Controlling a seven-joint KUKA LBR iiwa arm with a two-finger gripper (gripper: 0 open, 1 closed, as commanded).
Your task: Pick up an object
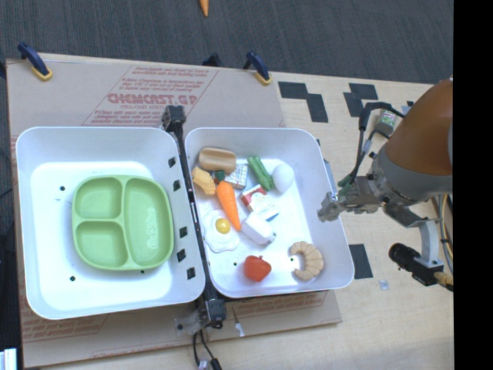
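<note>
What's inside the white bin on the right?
The right bin holds toy food: a bun, corn, carrot, fried egg, tomato, croissant, white egg. Whatever lies beneath the pile is covered.

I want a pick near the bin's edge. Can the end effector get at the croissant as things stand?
Probably yes. The end effector sits just outside the right bin's wall, and the croissant lies apart from the other food, nothing lying on it.

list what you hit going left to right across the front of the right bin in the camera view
fried egg → tomato → croissant → bin's right wall, with the tool just outside it
</note>
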